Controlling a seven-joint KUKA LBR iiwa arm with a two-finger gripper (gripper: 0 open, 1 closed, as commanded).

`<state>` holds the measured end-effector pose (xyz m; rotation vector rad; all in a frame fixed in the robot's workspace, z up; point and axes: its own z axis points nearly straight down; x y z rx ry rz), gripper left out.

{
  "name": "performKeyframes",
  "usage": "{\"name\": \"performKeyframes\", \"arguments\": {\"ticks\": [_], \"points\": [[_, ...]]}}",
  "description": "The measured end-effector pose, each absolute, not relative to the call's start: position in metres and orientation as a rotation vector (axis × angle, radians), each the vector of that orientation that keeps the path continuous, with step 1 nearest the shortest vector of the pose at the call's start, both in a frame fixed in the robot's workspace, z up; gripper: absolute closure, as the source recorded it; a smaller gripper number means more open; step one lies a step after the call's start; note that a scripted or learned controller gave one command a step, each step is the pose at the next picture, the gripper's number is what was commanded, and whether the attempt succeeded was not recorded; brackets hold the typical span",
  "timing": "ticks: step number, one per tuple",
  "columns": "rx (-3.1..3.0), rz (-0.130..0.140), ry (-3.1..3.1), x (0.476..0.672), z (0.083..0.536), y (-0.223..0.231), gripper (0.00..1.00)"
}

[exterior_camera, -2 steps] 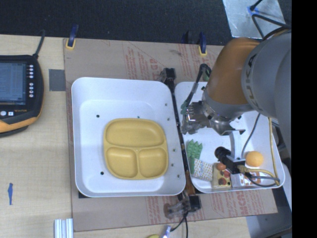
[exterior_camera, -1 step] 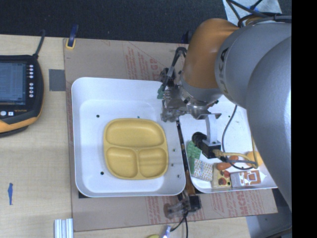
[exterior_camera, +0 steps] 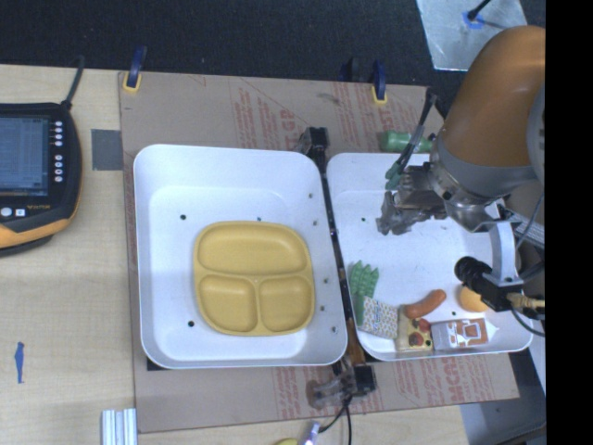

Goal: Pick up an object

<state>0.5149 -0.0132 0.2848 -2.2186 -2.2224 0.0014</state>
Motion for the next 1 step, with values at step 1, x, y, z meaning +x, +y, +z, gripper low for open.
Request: {"name": "performKeyframes", "arguments": {"ticks": [1], "points": [[-2.217, 0.005, -2.222, 0.5748, 0.1910, -0.0851, 1.00]]}}
